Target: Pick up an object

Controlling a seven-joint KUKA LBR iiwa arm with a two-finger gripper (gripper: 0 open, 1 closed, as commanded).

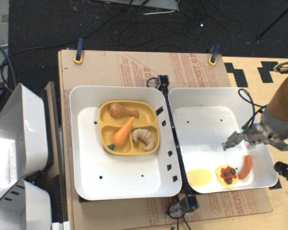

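Note:
In the right bin (201,99), near its front edge, lie three toy foods: a flat pale yellow disc (199,177), a small tart with red berries (227,174) and an orange-red sausage (246,167). My gripper (236,141) reaches in from the right and hovers low over the right bin's floor, just above and behind the sausage and the tart. Nothing shows in its grasp. In the left bin (86,176) a yellow divided plate (151,110) carries a drumstick (122,110), a carrot (123,132) and a shrimp (144,137).
A black divider bar (172,138) runs between the two bins. The bins rest on a cardboard sheet (134,63) held by yellow clamps (78,56) at the back. White containers (17,128) stand off the bench to the left. Cables trail from the wrist.

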